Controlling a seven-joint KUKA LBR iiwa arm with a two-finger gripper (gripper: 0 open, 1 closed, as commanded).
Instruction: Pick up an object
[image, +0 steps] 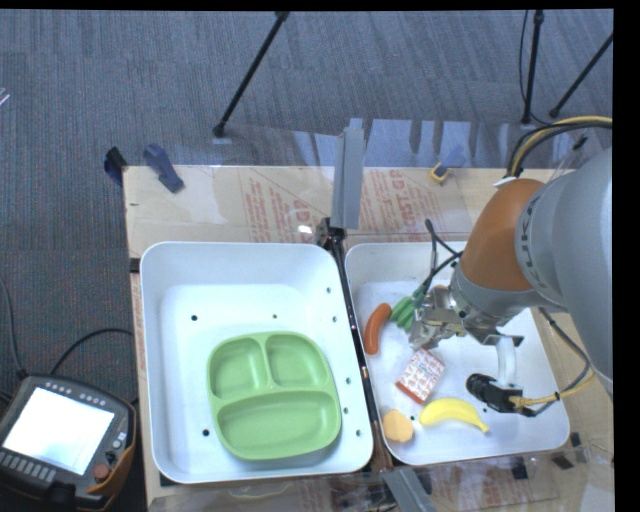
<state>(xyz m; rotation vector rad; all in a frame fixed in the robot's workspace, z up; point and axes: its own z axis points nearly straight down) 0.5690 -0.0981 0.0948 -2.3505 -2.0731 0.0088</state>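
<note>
The hand (432, 328) hangs low in the right bin (545, 415); its grip cannot be told. A red-and-white packet (420, 375) lies just below it, an orange sausage (375, 328) beside it, a banana (455, 413) near the front edge.

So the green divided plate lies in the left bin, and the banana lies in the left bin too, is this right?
Not quite. The green divided plate is in the left bin, but the banana lies in the right bin, near its front edge, beside the orange piece and the red packet. The camera view shows this.
</note>
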